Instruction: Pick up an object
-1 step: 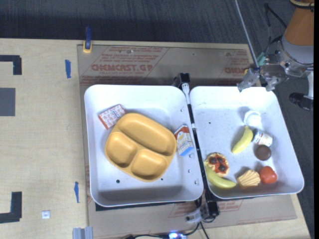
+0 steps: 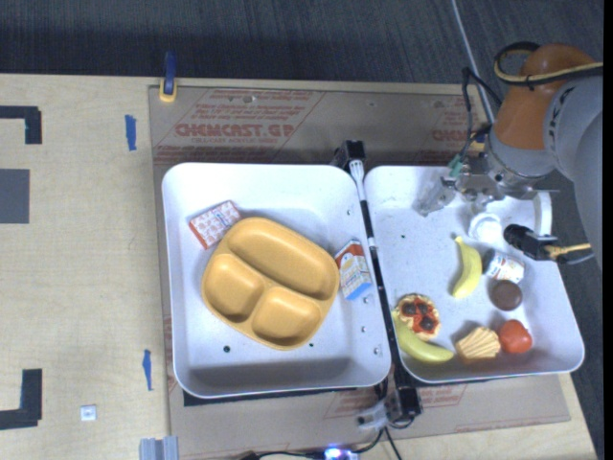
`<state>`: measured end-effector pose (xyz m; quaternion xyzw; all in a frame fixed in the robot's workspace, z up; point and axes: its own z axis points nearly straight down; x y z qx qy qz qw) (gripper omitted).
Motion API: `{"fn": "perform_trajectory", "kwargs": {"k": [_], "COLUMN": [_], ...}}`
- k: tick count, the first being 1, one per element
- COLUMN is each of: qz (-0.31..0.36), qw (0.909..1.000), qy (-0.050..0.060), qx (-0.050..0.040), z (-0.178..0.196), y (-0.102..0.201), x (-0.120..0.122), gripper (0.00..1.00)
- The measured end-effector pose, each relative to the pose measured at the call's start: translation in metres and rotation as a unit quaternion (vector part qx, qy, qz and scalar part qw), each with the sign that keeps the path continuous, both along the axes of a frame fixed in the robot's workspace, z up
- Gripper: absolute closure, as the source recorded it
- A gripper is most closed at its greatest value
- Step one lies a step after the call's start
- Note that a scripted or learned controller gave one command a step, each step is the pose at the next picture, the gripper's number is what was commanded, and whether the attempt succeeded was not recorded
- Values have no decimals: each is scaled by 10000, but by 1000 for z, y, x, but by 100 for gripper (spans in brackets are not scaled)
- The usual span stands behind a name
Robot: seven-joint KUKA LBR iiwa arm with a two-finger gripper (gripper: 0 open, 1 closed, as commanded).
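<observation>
- Yellow: a banana (image 2: 467,268) is seen lying in the right bin (image 2: 407,195).
- The hand (image 2: 436,196) is poised above that bin's far edge, apart from the banana.
- Whether it is clenched cannot be told.

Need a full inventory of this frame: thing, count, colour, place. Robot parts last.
bins: 2, white, side by side on the bench
divided tray: 1, yellow, middle of left bin
card packet: 1, red and white, left bin, at the tray's upper left
small carton: 1, white, red and blue, left bin, right edge
bananas: 2, yellow, right bin; one mid-bin, one along the front edge
pizza slice: 1, red-topped, right bin, on the front banana
tomato: 1, red, right bin, front right
ridged piece: 1, tan, left of the tomato
brown round item: 1, above the tomato
arm: 1, grey with orange band, upper right
end effector: 1, over the right bin's back left
</observation>
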<state>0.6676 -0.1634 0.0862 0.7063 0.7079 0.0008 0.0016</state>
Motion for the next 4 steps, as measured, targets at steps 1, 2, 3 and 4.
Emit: {"fn": "perform_trajectory", "kwargs": {"k": [1, 2, 3, 4], "qz": [-12, -17, -5, -10], "qw": [10000, 10000, 10000, 10000], "qy": [8, -22, 24, 25], "qx": [6, -6, 13, 12], "z": [0, 11, 99, 99], "y": [37, 36, 102, 102], "x": [-80, -78, -137, -137], "gripper": [0, 100, 100, 0]}}
